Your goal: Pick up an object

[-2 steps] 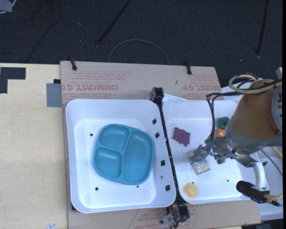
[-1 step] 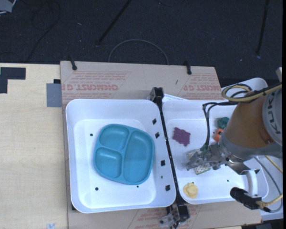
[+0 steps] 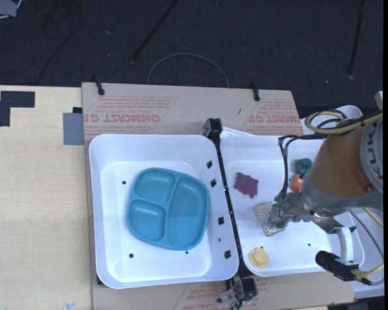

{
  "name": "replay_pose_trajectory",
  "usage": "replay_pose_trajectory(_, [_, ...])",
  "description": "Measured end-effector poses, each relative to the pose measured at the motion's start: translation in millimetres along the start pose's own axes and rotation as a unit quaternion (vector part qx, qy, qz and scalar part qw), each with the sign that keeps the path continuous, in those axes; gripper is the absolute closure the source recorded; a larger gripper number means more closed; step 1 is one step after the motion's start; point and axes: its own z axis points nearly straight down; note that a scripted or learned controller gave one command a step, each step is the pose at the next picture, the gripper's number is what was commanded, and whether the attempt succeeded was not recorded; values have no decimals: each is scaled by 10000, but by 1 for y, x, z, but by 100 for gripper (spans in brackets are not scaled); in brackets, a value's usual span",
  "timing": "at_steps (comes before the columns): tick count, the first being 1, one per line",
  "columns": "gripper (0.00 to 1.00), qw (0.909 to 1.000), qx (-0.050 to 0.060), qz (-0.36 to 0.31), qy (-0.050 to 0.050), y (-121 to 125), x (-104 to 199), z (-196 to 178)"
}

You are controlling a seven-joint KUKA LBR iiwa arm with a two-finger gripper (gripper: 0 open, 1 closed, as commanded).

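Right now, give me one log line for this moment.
arm: over right bin | gripper: at grey mesh piece | grasp: unconfirmed | left bin: blue plate

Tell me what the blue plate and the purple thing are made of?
The blue plate looks like smooth, slightly shiny plastic, moulded into three sections. The purple thing looks soft and matte with ragged edges, perhaps felt or foam; it is too small to say for sure.
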Motion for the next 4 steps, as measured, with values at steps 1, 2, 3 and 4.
replay_pose_trajectory(1, [100, 10000, -31, -39, -8, 0, 4, -48])
replay_pose_trajectory(2, [100, 10000, -40, -39, -10, 0, 3, -90])
replay_pose_trajectory(3, [100, 10000, -25, -56, -3, 23, 46, -99])
replay_pose_trajectory(4, [100, 10000, -23, -55, -4, 43, 88, -105])
